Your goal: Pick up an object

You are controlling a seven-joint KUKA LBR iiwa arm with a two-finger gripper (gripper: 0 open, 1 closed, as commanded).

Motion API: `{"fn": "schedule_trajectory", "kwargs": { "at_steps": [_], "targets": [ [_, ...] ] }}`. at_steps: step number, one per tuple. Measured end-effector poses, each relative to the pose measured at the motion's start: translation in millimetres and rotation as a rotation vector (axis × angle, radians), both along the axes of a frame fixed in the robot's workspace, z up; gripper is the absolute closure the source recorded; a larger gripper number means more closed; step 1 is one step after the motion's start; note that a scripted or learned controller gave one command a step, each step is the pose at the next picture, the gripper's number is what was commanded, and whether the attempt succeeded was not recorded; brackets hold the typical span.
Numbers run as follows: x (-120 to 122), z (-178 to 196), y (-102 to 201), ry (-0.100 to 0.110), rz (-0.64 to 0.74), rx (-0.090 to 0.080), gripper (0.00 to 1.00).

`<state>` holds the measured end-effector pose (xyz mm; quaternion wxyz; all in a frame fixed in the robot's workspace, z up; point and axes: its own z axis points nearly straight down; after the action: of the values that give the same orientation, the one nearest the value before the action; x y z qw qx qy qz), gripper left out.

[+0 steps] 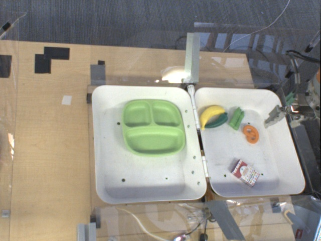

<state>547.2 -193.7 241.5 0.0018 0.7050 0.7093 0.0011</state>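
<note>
The right bin holds a yellow banana-shaped toy with a dark green piece against it at the upper left. To its right lie a green block and an orange ring. A small red and white box lies toward the front. My gripper hangs over the bin's right rim, to the right of the orange ring and apart from every object. Nothing shows in its grasp.
The left bin bears a green divided plate. A metal divider runs between the bins. The arm's body stands at the right edge. Cables trail at the front.
</note>
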Motion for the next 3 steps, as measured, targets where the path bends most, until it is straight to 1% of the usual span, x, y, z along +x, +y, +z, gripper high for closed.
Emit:
{"fn": "schedule_trajectory", "kwargs": {
  "at_steps": [1, 2, 3],
  "targets": [
    [3, 28, 32, -0.002, 0.106, -0.001, 0.0],
    [26, -64, 14, 0.002, 0.18, 0.0, 0.0],
    [29, -150, 10, -0.012, 0.105, -0.004, 0.0]
  ]
}}
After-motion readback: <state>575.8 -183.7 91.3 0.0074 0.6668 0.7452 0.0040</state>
